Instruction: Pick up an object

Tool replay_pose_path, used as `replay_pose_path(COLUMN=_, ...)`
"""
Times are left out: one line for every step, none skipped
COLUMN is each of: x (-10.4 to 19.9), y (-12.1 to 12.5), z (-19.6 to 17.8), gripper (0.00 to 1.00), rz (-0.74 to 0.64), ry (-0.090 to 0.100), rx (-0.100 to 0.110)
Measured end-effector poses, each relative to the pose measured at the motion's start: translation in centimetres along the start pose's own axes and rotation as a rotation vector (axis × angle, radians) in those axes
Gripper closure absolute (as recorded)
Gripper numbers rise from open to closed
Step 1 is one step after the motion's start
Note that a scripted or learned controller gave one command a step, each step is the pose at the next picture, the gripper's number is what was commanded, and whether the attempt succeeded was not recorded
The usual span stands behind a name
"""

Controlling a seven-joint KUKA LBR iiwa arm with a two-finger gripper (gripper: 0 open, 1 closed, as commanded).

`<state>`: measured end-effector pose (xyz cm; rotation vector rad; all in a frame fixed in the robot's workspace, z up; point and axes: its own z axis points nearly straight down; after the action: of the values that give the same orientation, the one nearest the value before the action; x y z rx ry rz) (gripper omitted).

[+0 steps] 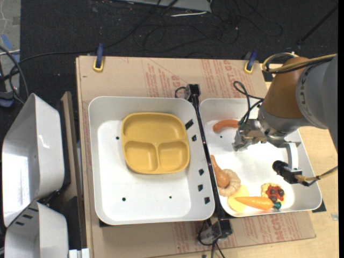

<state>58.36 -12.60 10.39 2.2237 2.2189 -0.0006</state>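
Camera view: arm bends down into right bin (309,160), end effector (243,140) state unclear, beside sausage (226,124).

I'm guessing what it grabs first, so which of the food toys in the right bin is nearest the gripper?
The orange-red sausage near the bin's far edge, just left of the gripper. The shrimp, carrot and pizza slice lie along the near edge.

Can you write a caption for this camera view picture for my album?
Robot pincer hovers over toy food in the right bin; yellow plate sits left.
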Motion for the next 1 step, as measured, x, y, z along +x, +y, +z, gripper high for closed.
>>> replay_pose_path(x=-0.3, y=0.25, z=-6.25, gripper=1.0, rz=-0.003, ry=-0.001, rx=-0.004)
